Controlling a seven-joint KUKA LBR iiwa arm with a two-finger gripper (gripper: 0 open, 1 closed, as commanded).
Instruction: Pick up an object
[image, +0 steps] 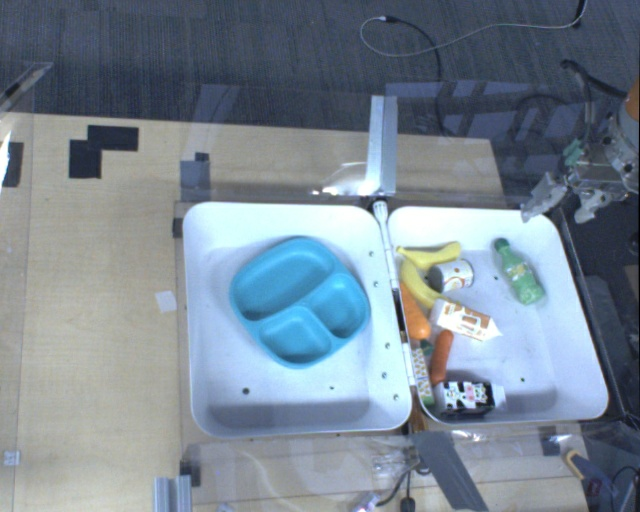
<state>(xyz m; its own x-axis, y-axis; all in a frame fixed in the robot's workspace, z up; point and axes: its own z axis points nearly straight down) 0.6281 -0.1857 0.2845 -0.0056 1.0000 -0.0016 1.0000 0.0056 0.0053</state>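
My gripper (566, 199) hangs at the far right, above the back right corner of the right bin (560, 330), open with nothing between its fingers. In that bin lie a green bottle (519, 271), a yellow banana (425, 270), a small can (457, 274), an orange-and-white carton (465, 321), a carrot (440, 352) and a black-and-white box (464, 395). The green bottle is the nearest object to the gripper, below and left of it.
The left bin (215, 300) holds a blue divided plate (298, 299). A metal post (383, 145) stands behind the seam between the bins. Cables lie on the dark floor at the back. Light wooden bench surface spreads to the left.
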